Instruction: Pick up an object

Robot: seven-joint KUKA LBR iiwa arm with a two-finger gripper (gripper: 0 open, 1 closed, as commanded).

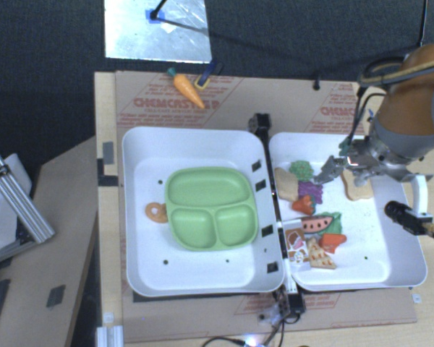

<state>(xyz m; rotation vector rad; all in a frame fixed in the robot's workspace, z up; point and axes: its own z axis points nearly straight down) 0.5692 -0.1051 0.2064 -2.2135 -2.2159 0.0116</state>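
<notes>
Currently I see the gripper low over the right bin, just beside the purple grapes; its finger state I can't tell. My worry: the toys sit packed, grapes touching broccoli and tomato, so a descent could clip neighbours or close between pieces. Left bin holds a green divided plate and a pretzel.

toy food pile crowding right bin beside the divider, bare floor along its near right, green tray filling left bin centre, open margins around
</notes>
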